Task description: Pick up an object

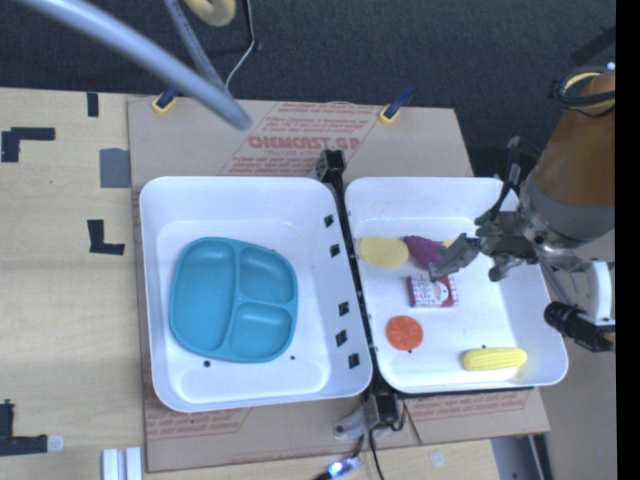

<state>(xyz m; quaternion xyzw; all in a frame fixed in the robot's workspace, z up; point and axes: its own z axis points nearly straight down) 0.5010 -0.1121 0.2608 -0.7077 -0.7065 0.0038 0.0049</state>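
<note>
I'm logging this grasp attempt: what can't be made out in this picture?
- Gripper: dark and small in the camera view; fingers unreadable.
- Purple object: partly covered by the gripper; shape and contact unclear.
- Red-and-white packet: print too small.
- Arm: cut off by the right edge.

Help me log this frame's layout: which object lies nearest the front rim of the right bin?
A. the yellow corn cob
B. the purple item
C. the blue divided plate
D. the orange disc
A: the yellow corn cob lies by the right bin's front rim, below the orange disc.
</note>
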